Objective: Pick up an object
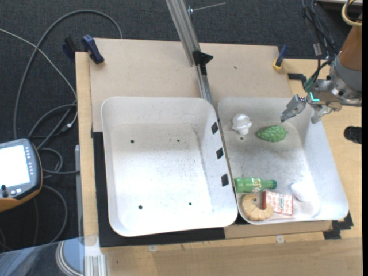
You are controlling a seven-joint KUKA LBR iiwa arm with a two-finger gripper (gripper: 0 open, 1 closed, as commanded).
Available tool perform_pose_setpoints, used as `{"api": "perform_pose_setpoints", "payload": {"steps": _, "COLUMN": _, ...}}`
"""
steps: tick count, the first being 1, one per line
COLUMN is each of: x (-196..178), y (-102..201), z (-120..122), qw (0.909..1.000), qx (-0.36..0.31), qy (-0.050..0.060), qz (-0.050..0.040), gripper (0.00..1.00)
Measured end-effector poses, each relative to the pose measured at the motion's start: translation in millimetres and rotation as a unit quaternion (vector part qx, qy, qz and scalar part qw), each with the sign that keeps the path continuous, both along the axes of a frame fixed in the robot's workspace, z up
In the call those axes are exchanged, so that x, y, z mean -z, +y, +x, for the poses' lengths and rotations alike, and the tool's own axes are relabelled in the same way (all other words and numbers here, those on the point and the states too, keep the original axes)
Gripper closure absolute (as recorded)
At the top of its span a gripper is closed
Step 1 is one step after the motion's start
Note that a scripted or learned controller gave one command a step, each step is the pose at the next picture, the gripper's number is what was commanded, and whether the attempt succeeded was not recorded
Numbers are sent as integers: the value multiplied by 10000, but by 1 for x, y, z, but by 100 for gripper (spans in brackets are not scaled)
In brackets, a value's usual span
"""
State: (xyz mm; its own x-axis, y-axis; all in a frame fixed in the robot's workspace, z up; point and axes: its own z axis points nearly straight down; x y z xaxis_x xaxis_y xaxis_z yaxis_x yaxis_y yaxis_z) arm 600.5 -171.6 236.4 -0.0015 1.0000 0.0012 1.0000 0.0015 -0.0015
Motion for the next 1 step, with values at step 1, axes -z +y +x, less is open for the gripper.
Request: {"api": "perform_pose_setpoints", "payload": {"steps": 1, "x": 57, "y": 7, "z": 7, "qw": 10000, "qx": -4, "qy": 24, "qz": 6, "gripper": 0}}
